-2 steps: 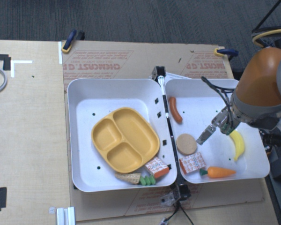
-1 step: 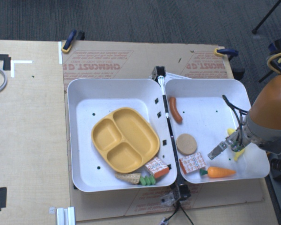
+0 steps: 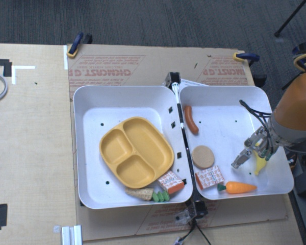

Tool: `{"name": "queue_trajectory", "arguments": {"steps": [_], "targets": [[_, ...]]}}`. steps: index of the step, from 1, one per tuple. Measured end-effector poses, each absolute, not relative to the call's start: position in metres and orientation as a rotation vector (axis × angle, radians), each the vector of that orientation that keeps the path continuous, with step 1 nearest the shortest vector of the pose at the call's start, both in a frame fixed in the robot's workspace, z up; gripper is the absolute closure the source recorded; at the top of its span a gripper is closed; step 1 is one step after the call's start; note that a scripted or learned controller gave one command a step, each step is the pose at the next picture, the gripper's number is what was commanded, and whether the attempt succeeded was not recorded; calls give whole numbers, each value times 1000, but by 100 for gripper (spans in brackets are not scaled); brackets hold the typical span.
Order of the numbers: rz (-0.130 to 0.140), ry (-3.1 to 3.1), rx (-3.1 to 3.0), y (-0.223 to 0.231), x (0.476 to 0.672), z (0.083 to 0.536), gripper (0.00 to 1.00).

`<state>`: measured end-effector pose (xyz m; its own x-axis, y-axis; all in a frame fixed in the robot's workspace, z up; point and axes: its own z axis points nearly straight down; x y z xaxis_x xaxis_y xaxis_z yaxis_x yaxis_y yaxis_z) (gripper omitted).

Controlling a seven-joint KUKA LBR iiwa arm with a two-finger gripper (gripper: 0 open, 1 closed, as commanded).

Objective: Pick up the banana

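The yellow banana [image 3: 260, 164] is in the right bin [image 3: 222, 98], near its right wall, its tip pointing down toward the front. My gripper [image 3: 250, 158] is directly over it at the bin's right side, its grey metal parts overlapping the banana's upper end. From this slant I cannot tell whether the banana is gripped or merely lies under the gripper. The orange wrist band [image 3: 296, 103] rises above the bin's right edge.
The right bin also holds a sausage [image 3: 191, 120], a round brown cookie [image 3: 203, 156], a red-patterned box [image 3: 209, 177] and a carrot [image 3: 238, 188]. In the left bin [image 3: 86, 137] sit a yellow divided plate [image 3: 136, 151] and small food items along the front wall.
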<state>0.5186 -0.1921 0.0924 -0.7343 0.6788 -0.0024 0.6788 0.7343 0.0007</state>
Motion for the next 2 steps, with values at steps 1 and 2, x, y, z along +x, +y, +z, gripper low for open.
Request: {"name": "queue_trajectory", "arguments": {"steps": [1,2], "targets": [[0,3000,925,-189,494,93,0],[0,3126,272,-159,514,93,0]]}}
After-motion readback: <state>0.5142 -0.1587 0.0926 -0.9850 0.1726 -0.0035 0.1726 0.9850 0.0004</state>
